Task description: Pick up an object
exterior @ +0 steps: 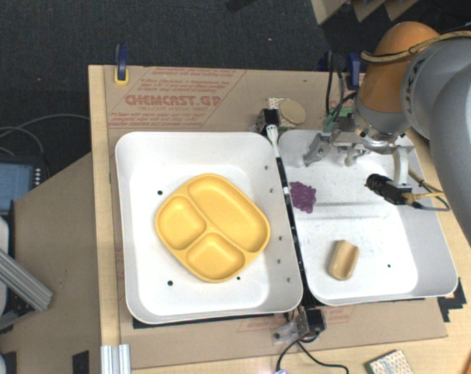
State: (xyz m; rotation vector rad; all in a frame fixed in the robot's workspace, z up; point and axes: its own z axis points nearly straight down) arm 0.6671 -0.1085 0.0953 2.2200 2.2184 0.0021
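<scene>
Bins: 2, both white & shallow: the plate bin (134,209) and the second bin (375,232). In the plate bin, 1 item: a yellow divided plate (212,226) w/ 3 compartments. In the second bin, 2 loose items: 1 purple lump (303,196) and 1 tan cork-like cylinder (342,259). That makes 3 objects across both bins. Robot: 1 arm (422,61), 1 gripper (334,150). Underneath, 1 brown board (188,100) w/ 1 blue clamp (122,62) on its far edge. Beyond the bins, 1 small round tan thing (292,113), poss. a tape roll, too small to be sure.
</scene>
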